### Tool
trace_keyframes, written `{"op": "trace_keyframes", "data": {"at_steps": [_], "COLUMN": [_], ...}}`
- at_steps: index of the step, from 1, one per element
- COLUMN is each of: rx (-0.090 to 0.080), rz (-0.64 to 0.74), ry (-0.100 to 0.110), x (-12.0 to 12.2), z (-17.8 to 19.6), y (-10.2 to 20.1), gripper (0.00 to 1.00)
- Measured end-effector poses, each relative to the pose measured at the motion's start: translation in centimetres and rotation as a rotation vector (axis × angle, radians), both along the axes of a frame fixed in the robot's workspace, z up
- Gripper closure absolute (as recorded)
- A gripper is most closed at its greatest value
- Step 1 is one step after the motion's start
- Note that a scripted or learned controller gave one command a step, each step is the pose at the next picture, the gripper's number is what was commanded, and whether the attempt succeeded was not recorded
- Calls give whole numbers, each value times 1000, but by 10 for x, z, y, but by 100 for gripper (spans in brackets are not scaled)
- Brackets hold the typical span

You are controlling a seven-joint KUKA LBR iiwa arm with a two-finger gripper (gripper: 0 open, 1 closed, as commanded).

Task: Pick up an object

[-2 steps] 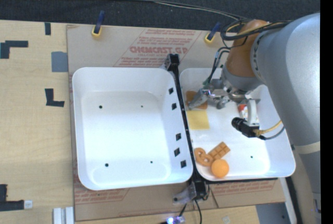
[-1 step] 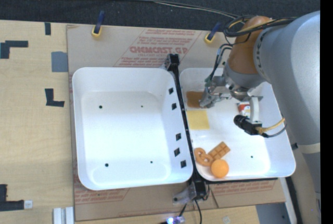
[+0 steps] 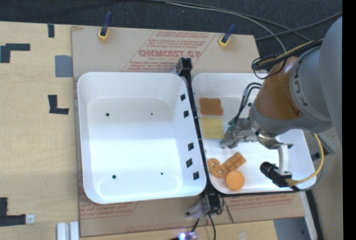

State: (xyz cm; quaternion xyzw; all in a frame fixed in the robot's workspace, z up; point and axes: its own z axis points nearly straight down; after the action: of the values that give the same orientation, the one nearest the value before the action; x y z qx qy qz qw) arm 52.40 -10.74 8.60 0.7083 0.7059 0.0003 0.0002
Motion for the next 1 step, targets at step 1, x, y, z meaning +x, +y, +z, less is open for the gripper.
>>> {"op": "trace_keyframes", "data": {"at_steps": [1], "rx": [1], "rz": [4], "ry": [-1], "x": [3], "z": [0], "y": [1], "gripper": [0]}}
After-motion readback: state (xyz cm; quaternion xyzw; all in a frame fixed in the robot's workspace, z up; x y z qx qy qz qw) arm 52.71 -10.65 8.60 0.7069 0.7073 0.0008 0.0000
